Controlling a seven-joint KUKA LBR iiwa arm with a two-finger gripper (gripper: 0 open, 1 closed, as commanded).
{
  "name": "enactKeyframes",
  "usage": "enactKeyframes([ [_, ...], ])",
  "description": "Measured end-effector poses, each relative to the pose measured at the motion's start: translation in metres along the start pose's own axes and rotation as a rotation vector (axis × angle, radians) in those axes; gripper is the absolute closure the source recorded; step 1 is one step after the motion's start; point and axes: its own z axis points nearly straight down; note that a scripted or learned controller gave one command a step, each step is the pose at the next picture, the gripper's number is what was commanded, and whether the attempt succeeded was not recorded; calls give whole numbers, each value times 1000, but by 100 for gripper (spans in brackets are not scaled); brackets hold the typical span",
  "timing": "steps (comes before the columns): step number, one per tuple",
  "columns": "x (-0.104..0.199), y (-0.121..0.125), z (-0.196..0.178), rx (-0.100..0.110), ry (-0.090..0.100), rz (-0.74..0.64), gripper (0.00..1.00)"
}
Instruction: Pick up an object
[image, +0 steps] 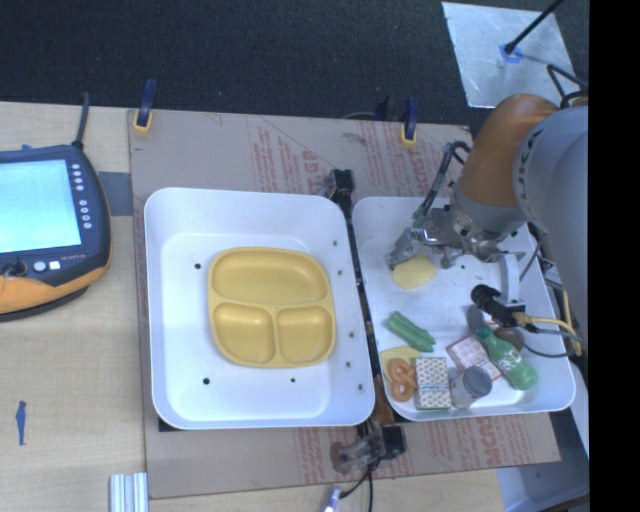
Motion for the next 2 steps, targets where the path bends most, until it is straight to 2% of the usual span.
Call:
enactKeyframes([
  [1, 16, 6, 0, -3, -1, -1, 0],
  [2, 4, 24, -1, -3, 0, -2, 0],
])
